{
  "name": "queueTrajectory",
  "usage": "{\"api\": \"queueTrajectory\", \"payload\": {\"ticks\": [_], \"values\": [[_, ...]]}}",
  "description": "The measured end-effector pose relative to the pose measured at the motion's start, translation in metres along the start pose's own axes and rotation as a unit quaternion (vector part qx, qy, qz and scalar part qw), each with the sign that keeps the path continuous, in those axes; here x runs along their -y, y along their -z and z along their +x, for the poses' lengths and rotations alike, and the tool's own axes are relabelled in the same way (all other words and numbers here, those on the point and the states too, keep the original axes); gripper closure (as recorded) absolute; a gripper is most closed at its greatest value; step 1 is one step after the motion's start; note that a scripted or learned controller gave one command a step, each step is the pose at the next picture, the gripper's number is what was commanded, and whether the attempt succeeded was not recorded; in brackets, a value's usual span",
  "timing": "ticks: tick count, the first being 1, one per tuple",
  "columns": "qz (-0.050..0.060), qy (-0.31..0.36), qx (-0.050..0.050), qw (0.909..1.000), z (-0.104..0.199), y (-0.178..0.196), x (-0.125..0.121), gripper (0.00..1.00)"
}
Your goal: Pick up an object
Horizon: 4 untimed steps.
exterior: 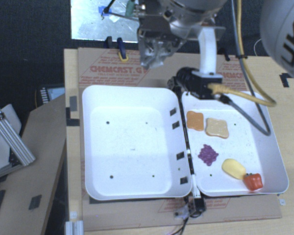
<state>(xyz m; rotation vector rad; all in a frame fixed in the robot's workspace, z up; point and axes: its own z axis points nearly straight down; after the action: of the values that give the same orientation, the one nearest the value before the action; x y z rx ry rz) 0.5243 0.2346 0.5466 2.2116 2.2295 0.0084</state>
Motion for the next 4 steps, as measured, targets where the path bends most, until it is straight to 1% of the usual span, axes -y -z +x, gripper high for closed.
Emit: {"api": "queueTrajectory", "payload": {"ticks": [1, 2, 3, 4], "values": [[0.002, -0.008, 0.002, 1.0, -0.103, -0.011, 0.039, 1.0], [0.0, -0.002, 0.001, 1.0, -0.073, -0.011, -0.005, 1.0], [0.0, 0.0, 0.0, 1.0, -0.002, -0.011, -0.019, 1.0], [0.0, -0.001, 0.0, 1.0, -0.004, 0.0, -0.019, 1.0]]}}
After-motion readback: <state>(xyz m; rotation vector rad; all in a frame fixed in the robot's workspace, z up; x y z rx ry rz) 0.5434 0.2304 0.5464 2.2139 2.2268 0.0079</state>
